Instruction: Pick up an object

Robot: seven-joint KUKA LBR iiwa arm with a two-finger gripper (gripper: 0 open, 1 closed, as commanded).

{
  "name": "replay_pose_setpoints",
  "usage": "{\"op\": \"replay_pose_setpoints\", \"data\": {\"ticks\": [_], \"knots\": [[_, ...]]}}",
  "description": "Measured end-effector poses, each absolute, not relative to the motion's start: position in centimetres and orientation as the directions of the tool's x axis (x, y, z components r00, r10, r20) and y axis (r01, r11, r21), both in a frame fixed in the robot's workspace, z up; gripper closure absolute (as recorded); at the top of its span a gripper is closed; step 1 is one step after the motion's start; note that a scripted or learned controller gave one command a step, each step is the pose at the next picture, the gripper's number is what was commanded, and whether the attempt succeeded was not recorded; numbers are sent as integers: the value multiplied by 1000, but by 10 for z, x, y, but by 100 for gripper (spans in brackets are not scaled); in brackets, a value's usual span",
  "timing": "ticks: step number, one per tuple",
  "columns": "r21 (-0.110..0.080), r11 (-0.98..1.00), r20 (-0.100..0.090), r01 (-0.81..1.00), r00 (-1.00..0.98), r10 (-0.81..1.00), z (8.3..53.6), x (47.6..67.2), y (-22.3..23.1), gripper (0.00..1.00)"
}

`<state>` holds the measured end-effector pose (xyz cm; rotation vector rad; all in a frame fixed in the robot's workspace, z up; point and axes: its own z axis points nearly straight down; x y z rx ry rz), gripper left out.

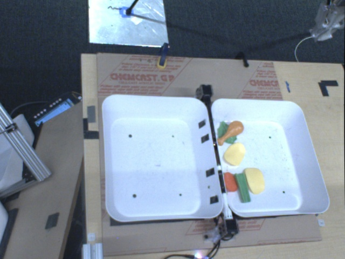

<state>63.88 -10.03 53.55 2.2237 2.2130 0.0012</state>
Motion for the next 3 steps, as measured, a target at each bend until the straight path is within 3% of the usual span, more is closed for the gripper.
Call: {"op": "replay_pose_setpoints", "data": {"ticks": [1,3], "knots": [[2,-8,-4,1000,8,1000,535,644,-212,100],[4,9,1,1000,-9,1000,535,669,-97,100]]}}
